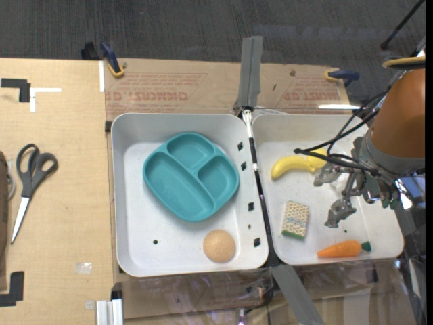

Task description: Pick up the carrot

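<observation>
A wooden bench [54,249] is filling the view from above at a slant, and two shallow white bins are sitting on it side by side. The left bin [128,202] is lying at about 9 o'clock from the picture's centre, the right bin [385,239] at about 3 o'clock. Flattened cardboard [169,90] is lying behind both bins, toward 12 o'clock.

The grey arm with its orange band [402,114] is reaching in from 3 o'clock and hanging over the right bin. A teal divided plate [191,176] is resting in the middle of the left bin, and a round tan ball [220,246] is sitting near that bin's 6 o'clock edge. Scissors [30,178] are lying on the bench far out at 9 o'clock.

In the right bin, a yellow banana [294,166] is lying toward 12 o'clock, and a small patterned sponge block [295,220] is sitting at the centre left. The gripper [338,212] is hovering above the bin floor, pointing down; whether its fingers are spread or pressed together cannot be told from this angle, and nothing is showing between them.

The carrot [342,250] is lying against the bin's 6 o'clock wall, orange with a green tip. It is sitting at roughly 6 o'clock from the gripper, near but apart. Its long axis is running almost 9 to 3 o'clock, green end toward 3. The coming move is likely calling for a short travel toward 6 o'clock, then a descent with the fingers straddling the carrot across its narrow width.
</observation>
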You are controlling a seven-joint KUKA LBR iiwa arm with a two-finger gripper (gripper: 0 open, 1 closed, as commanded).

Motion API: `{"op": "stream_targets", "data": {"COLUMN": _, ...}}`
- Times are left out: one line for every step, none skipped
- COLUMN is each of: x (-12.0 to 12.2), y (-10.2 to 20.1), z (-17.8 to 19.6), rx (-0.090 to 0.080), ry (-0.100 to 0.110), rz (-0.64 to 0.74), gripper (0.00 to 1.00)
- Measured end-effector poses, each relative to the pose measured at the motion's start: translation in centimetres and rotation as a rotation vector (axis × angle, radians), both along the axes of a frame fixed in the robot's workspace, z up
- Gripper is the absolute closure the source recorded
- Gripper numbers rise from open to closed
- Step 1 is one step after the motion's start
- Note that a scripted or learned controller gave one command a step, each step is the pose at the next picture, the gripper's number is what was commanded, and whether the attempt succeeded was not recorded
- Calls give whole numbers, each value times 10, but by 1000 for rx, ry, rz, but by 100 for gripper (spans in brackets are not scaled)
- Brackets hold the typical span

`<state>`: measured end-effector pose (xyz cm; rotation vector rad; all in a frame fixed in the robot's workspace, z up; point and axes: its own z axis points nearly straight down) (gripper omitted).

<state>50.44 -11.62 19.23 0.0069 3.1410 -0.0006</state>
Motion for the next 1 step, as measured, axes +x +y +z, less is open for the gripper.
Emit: {"op": "stream_targets", "data": {"x": -23, "y": -14, "z": -95, "rx": -3, "ry": -12, "rz": 282, "gripper": 0}}
